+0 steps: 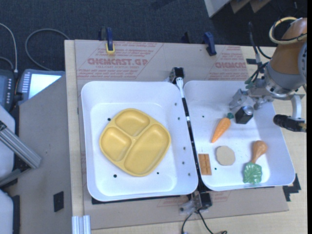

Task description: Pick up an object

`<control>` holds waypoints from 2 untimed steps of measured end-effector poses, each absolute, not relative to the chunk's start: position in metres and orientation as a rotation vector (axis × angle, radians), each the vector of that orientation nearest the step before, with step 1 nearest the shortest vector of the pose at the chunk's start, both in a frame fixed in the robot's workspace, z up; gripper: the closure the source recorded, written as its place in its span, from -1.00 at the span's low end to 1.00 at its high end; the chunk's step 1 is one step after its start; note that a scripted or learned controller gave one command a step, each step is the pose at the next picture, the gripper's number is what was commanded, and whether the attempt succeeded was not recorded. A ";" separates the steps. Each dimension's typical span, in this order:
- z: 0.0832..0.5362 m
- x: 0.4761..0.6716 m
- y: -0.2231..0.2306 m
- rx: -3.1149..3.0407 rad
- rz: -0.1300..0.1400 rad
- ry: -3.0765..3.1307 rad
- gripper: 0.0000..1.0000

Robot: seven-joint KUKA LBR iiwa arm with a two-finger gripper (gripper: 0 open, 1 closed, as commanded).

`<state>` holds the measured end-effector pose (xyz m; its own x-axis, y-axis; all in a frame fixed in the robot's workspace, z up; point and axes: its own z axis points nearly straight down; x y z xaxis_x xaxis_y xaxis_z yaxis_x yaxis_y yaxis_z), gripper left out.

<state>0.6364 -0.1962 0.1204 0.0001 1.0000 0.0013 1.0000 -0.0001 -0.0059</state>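
The gripper hangs over the far right part of the right bin, and the grey arm comes in across that bin's far right corner. From this angle it cannot be told whether the gripper is open or closed. The carrot lies just beside it, toward the bin's middle. It is slanted, with its green top pointing at the gripper and its narrow end toward the left edge. Nearer the bin's front edge sits a round tan disc, and a drumstick lies to its right, apart from it. A green leafy piece lies close to the front right corner, just in front of the drumstick. A brown cracker rests along the left edge near the front left corner. The left bin carries a yellow divided plate in its middle, with three compartments facing up. Both bins stand on a brown board with two blue clamps at its far edge.
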 end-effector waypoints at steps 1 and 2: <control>0.136 0.638 -0.197 -2.223 -0.001 -2.224 1.00; 0.180 0.643 -0.198 -2.225 -0.005 -2.227 1.00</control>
<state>0.6431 -0.1977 0.1796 -0.0009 1.0000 -0.0029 1.0000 0.0009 0.0070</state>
